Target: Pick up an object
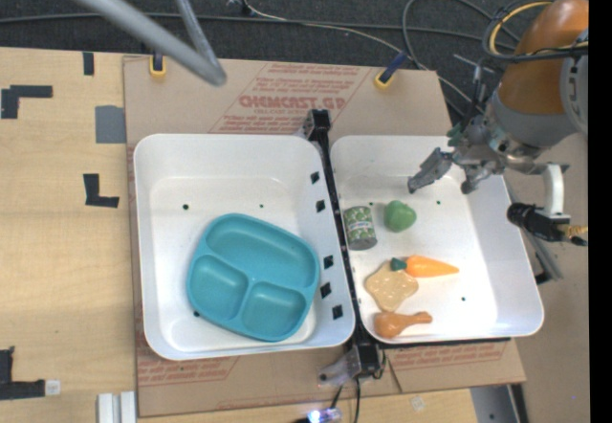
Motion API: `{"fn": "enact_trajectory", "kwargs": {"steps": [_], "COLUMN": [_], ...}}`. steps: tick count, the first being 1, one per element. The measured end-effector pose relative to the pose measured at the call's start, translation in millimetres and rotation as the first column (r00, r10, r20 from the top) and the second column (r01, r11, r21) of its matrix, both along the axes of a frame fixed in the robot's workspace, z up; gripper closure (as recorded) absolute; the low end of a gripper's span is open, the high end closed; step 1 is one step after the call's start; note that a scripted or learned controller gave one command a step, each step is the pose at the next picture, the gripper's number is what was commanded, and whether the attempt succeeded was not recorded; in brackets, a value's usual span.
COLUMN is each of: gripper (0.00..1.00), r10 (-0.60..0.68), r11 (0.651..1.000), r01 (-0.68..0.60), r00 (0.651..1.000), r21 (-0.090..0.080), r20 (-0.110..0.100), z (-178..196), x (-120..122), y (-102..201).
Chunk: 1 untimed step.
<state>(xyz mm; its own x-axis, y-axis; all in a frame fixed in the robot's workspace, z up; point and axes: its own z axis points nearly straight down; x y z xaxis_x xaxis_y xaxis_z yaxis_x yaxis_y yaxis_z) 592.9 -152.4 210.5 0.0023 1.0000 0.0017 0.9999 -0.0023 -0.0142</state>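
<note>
Gripper (448, 174) hangs over the upper part of the right bin (497, 249), its two dark fingers spread wide apart with nothing between them, one fingertip (419, 184) reaching toward the bin's middle and the other nearer the right wall. Candidates for the pick all lie in this bin: a green ball-like toy (401, 214) sits closest, just below and left of the gripper; a small greenish can (360, 226) stands beside it against the divider; lower down an orange carrot (430, 267) touches a tan cracker-shaped piece (391, 287), and an orange drumstick (402, 322) lies near the front wall. The left bin (163, 220) carries a blue compartment tray (252, 278), well apart from the arm. The main risk, as I judge it, is a miss: the round green toy could roll or squirt out if the fingers come down off-centre. Going for the can risks a finger striking the divider, since it stands so near. The carrot and cracker touch, so a closing grip there could nudge one and lift neither.
</note>
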Motion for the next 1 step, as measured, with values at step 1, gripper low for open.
{"fn": "enact_trajectory", "kwargs": {"steps": [1], "gripper": [0.00], "r10": [0.003], "r11": [1.000], "r01": [-0.003], "r00": [1.000], "r21": [-0.002], "r20": [0.013], "z": [7.3], "x": [2.9], "y": [0.3]}}
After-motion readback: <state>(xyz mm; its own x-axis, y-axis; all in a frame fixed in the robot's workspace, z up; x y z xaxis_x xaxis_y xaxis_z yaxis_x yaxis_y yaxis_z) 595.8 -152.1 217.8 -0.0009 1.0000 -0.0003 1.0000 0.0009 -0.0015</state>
